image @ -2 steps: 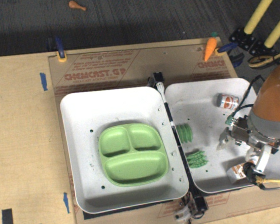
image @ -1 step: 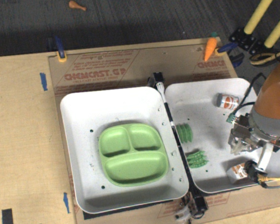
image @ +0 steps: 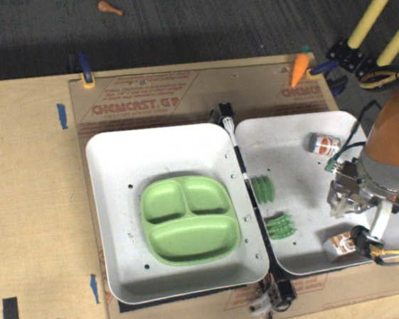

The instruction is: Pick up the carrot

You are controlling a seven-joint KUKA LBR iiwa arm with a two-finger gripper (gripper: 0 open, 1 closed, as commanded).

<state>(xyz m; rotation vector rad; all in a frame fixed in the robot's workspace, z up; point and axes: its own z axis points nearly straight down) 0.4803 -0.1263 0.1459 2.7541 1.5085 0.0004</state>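
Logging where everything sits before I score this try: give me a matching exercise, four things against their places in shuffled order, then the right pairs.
Things:
1. carrot
2. green divided plate
3. green toy vegetables
4. gripper

Places:
A. in the left bin
B. over the right side of the right bin
C. on the board, beyond the bins
D. in the right bin, close to its left wall

Pairs: 1-C, 2-A, 3-D, 4-B

tray (image: 189, 221) in left bin (image: 118, 200) — carrot (image: 299, 69) behind
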